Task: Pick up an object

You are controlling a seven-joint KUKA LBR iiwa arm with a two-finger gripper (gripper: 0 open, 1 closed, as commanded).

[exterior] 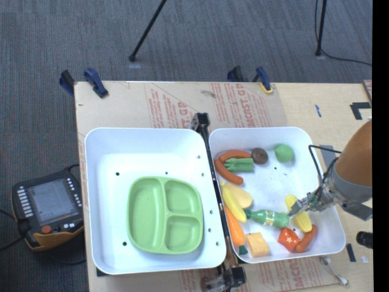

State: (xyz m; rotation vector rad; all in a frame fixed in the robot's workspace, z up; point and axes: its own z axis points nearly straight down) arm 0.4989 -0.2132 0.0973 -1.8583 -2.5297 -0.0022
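Gripper [302, 207] is seen low in right bin [316, 140], at approx 4 o'clock of the bin floor, arm [355, 163] coming in from 3 o'clock. Finger state can't be told: tips are small and blurred against the clutter. Nothing is seen clearly between them.

Tips are placed right at the yellow corn [299, 213], just beside the cap end of the green bottle [267, 217], which is laid flat, pointing roughly 9 to 3 o'clock. Contact w/ either can't be confirmed.

Other contents of right bin:
- red pepper [288, 239] and a small red sausage [307, 237] at 5 o'clock of the gripper, touching each other
- cheese wedge [258, 244] at 6 o'clock edge of bin
- carrot [234, 225] along the 9 o'clock wall, yellow banana [233, 201] just above it
- two hot dogs [228, 163] w/ green beans [240, 164] between them, at 11 o'clock
- brown round item [259, 156] and green lime [284, 152] at 12 o'clock

Left bin [109, 145] is occupied by a green divided plate [164, 215], 3 compartments. Teach pendant [47, 207] is seen at 9 o'clock, off the bench.
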